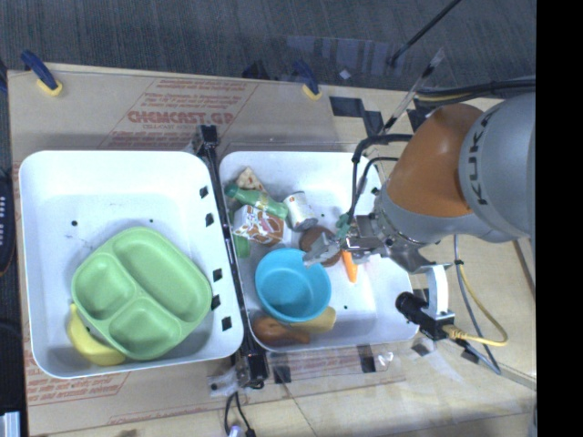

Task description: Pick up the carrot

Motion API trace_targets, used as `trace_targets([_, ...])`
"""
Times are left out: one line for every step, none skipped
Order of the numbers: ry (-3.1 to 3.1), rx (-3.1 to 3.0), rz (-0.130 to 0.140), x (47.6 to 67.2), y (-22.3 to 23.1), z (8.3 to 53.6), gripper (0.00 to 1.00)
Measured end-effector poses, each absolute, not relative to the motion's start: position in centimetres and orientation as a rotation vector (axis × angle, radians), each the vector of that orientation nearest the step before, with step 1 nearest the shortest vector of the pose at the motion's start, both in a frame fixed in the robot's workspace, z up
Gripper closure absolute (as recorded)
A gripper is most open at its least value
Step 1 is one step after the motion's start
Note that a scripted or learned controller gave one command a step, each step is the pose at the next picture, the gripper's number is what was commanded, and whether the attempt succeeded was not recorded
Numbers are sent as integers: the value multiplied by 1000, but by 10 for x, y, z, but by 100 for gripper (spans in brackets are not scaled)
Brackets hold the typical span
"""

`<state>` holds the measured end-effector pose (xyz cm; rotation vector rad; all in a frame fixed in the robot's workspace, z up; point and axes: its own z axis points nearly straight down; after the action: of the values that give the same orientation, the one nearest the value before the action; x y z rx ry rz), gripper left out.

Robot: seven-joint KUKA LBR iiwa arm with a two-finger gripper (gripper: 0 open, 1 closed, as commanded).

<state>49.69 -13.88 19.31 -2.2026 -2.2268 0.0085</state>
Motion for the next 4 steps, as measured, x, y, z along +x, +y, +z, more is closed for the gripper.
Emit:
trace_targets([-2144,-2292,4,513,-157,92,0])
trace_targets([-2324,-2110,5,500,-197,122,0])
trace_targets([-1495,-2748,3,539,-207,92,0])
trace_targets([-1506,-2735,4,540,-206,104,100])
